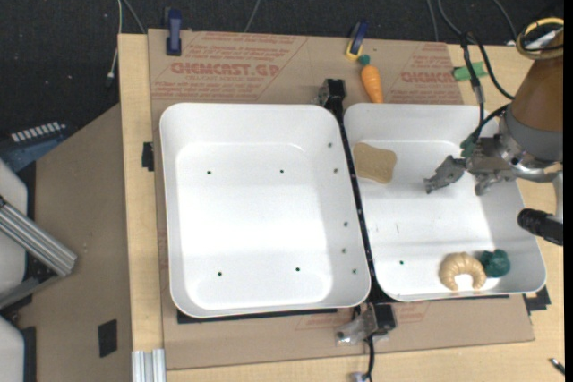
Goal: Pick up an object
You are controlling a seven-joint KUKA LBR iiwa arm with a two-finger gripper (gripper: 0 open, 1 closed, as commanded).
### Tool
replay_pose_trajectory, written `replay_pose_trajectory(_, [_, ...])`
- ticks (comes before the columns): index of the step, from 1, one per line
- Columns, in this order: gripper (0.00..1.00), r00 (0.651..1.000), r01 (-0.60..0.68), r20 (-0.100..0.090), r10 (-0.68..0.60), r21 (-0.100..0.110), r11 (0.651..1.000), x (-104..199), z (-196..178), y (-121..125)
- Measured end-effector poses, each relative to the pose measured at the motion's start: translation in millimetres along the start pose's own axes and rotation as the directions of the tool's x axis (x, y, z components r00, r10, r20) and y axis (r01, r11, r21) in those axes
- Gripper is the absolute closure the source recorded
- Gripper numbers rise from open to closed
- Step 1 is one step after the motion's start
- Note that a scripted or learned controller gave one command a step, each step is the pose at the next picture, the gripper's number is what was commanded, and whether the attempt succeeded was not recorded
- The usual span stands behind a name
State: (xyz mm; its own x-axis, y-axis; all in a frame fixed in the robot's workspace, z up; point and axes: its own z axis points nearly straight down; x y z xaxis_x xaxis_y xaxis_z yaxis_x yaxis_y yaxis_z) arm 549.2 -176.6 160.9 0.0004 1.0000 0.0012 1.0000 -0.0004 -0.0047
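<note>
End effector (466,174): over the right bin, fingers spread apart, nothing between them
Right bin (421,125): has a tan bread slice (374,163) near its left wall, and a croissant (463,271) touching a green ball (495,262) in the near corner
Left bin (252,119): white
Tabletop (269,63): a toy carrot (371,82) behind the bins

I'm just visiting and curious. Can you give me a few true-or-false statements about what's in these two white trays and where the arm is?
1. A croissant lies in the right bin. True.
2. The carrot lies inside the left bin. False: it lies on the cardboard behind the bins.
3. The end effector is over the right bin. True.
4. The end effector holds the bread slice. False: the slice lies apart from it, on the bin floor.
5. A green object sits beside the croissant. True.
</note>
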Motion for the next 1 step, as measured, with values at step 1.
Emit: replay_pose_trajectory(1, [0.0,1.0,0.001,0.0,-0.001,0.0,1.0,-3.0,60.3,4.8])
